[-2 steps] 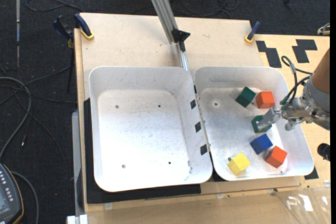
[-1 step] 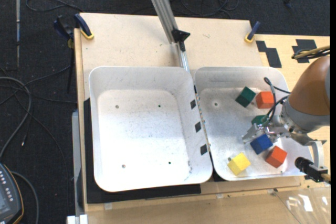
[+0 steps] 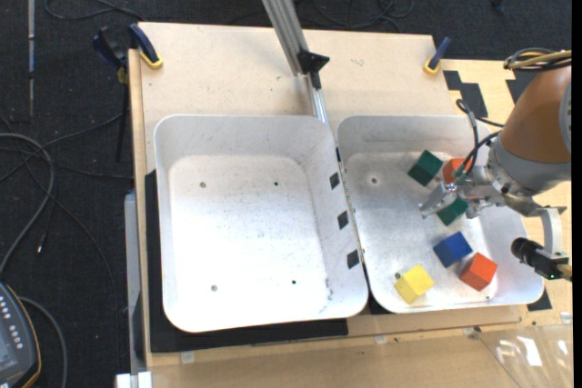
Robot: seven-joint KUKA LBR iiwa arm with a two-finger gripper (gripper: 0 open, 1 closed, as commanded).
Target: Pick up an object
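My gripper (image 3: 447,198) hovers over a green block (image 3: 452,212) in the right bin (image 3: 382,136), grip state unclear; I judge descent next.

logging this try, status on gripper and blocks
Gripper low in right bin, on small green block; grasp unclear. Second green block and orange block crowd it.

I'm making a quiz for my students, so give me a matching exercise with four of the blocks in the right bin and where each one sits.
Things:
1. yellow block
2. blue block
3. orange-red block
4. green block

Places:
A. farthest back in the right bin, left of the gripper
B. nearest the bin's front right corner
C. near the front rim, farthest left of the four
D. between the gripper and the orange-red block

Pairs: 1-C, 2-D, 3-B, 4-A
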